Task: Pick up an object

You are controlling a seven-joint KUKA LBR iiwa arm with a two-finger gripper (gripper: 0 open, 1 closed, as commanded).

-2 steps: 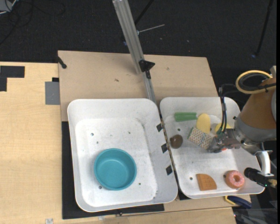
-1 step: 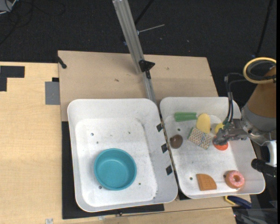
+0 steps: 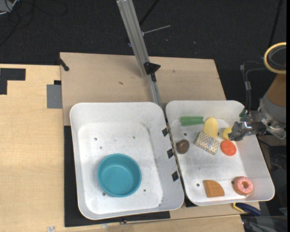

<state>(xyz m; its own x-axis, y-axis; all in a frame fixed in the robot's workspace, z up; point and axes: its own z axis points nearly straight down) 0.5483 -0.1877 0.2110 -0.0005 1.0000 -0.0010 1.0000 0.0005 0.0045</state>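
From my seat no object has been lifted yet: everything I can see lies on the floor of its bin. The right bin (image 3: 253,146) holds the candidates. An orange-red round piece (image 3: 228,149) sits just below and left of the gripper (image 3: 236,131), with a small yellow thing (image 3: 226,132) tucked right against the gripper's tip, partly hidden by it. To their left are a yellow egg-like shape (image 3: 210,126), touching or nearly touching a patterned block (image 3: 207,142), then a brown ball (image 3: 182,146) near the bin's left wall and a green bar (image 3: 191,121) along the far side. Toward the near edge lie a tan wafer-like piece (image 3: 213,188) and a pink ring doughnut (image 3: 243,185), well apart from the cluster. The gripper is low over the right side of this bin, at the cluster's right end, but the dark metal blurs together and I cannot tell how wide it stands or whether anything is caught in it; I would not call anything held. I judge the job to be at the reach-in or closing step, with the grasp, the lift and the proof of a hold all left to do. The left bin (image 3: 82,117) carries a teal bowl (image 3: 119,174), far from the arm (image 3: 275,98).
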